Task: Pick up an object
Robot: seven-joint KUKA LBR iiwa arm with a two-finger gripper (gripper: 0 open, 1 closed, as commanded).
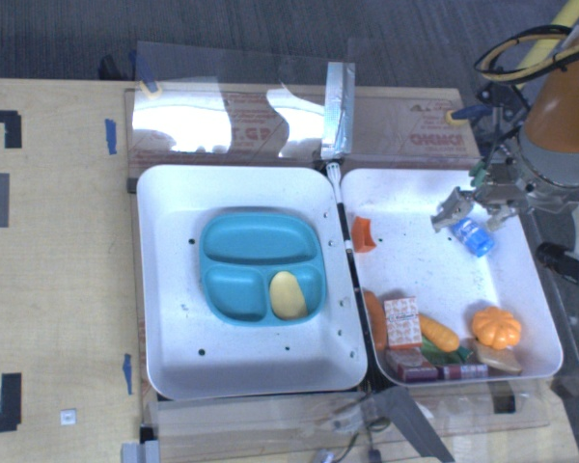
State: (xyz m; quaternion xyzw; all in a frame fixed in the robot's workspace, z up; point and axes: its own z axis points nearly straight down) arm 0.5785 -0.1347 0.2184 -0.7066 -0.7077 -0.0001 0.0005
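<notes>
Gripper [475,218] fingers spread wide, straddling a blue bottle [477,238]; contact unclear. Bare right bin [405,193] floor lies left; clutter sits nearer the camera.

Bright, even light is falling from overhead across the whole bench. It is bouncing hard off the clear plastic sheet [227,123] just behind the left bin [164,258], washing that patch out to pure white. Inside that bin the shadows are lying soft and faint along the walls. Things farther from it, toward the right bin [405,201], are looking a little smeared and grainy, with small details blurring together.
</notes>
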